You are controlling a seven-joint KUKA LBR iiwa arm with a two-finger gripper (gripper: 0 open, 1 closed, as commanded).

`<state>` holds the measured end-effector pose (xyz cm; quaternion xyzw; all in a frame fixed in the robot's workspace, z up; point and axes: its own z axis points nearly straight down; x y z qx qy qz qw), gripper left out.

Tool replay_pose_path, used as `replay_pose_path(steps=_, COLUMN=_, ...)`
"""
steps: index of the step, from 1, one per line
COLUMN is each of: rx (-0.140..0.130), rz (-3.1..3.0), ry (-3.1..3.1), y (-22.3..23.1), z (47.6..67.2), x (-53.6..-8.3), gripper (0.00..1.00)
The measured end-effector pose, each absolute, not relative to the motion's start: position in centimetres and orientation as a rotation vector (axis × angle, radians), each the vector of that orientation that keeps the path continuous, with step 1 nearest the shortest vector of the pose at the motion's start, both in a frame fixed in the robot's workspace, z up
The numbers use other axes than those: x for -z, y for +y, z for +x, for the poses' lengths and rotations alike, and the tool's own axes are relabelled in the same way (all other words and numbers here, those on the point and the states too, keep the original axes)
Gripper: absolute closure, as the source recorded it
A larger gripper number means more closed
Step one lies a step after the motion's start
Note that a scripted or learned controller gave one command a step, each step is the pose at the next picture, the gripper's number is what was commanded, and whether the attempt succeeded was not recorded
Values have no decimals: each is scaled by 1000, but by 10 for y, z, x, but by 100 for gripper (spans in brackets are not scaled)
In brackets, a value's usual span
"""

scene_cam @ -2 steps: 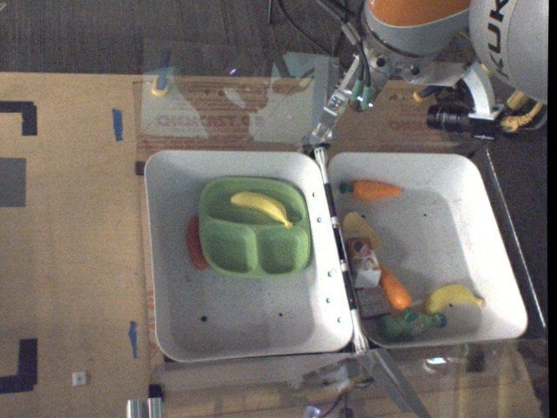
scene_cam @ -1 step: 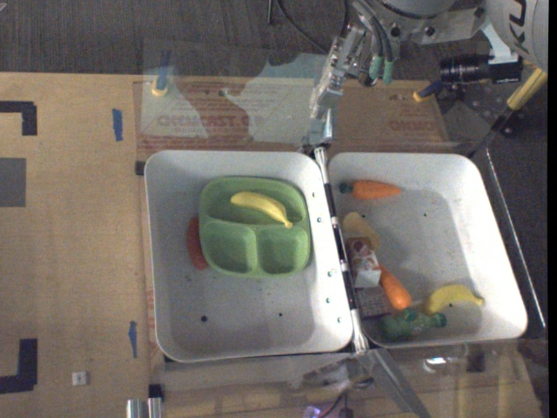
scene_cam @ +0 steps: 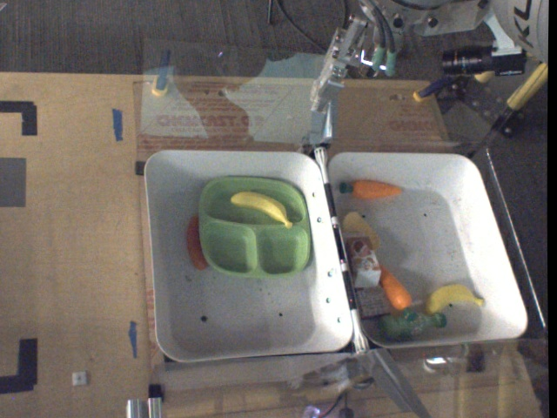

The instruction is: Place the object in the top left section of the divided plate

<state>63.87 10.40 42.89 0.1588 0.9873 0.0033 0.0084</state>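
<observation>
Fingers (scene_cam: 324,90) of the gripper (scene_cam: 326,94) are hanging beyond the bins' far edge, their spread unclear, while a banana (scene_cam: 260,207) is lying in the green divided plate (scene_cam: 254,249).

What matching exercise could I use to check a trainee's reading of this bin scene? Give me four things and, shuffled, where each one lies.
Things:
1. yellow plastic banana in the plate
2. green divided plastic plate
3. orange toy carrot with green tip
4. second yellow banana

Places:
A. top of the right bin, near its back wall
B. long upper section of the plate
C. lower right part of the right bin
D. left bin

Pairs: 1-B, 2-D, 3-A, 4-C
</observation>
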Motion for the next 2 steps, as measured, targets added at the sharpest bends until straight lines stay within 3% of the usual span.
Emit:
replay_pose_path(steps=1, rx=-1, rz=425, ry=3109, y=58, z=598, x=-436, gripper=100)
replay_pose_path(steps=2, rx=-2, rz=425, ry=3109, y=58, z=598, x=-436, gripper=0)
